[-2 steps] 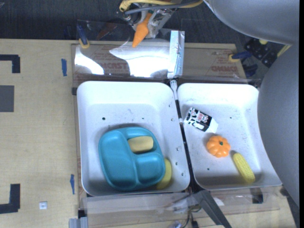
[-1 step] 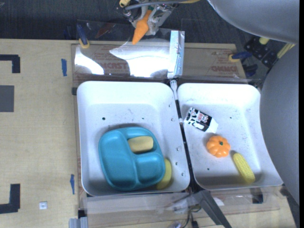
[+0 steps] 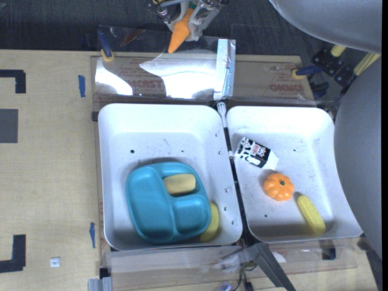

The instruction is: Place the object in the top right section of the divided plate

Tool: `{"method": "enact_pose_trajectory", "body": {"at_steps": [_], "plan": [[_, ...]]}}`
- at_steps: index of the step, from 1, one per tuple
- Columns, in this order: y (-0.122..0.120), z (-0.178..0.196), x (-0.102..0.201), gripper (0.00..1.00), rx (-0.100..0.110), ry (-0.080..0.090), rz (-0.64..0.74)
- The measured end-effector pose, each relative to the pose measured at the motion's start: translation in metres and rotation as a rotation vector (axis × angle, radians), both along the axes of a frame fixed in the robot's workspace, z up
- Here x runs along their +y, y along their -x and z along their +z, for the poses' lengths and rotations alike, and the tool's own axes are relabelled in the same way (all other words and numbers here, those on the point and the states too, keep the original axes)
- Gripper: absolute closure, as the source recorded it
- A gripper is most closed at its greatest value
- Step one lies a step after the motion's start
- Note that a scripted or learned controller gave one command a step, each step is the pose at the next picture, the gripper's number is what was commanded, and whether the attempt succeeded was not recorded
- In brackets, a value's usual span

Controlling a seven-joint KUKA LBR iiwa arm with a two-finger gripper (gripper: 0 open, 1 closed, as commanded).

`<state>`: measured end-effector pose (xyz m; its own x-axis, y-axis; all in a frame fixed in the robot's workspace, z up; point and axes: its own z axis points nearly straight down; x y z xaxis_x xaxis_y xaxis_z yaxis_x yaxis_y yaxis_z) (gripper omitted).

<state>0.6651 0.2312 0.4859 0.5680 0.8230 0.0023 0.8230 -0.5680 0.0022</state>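
A pumpkin (image 3: 278, 187), corn (image 3: 310, 213) and a printed packet (image 3: 254, 153) lie in the right bin (image 3: 315, 123); the end effector (image 3: 183, 26) grips an orange carrot (image 3: 178, 36) beyond the bins' far edge, away from the blue plate (image 3: 151, 208).

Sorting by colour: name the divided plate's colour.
The plate is teal blue, seen in the camera view, lying in the left bin.

Two bins (image 3: 159, 117), one plate (image 3: 145, 211), one pumpkin (image 3: 278, 187), one corn (image 3: 310, 213).

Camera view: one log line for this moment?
gripper: above bins' far edge, shut on carrot | plate: left bin, yellow piece in top right section | right bin: pumpkin, corn
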Motion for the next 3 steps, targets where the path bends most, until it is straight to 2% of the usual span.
{"method": "enact_pose_trajectory", "body": {"at_steps": [2, 3], "plan": [[0.001, 0.02, 0.005, 1.0, -0.004, 0.0, 0.009], [-0.001, -0.055, -0.017, 1.0, 0.011, 0.003, 0.067]]}}
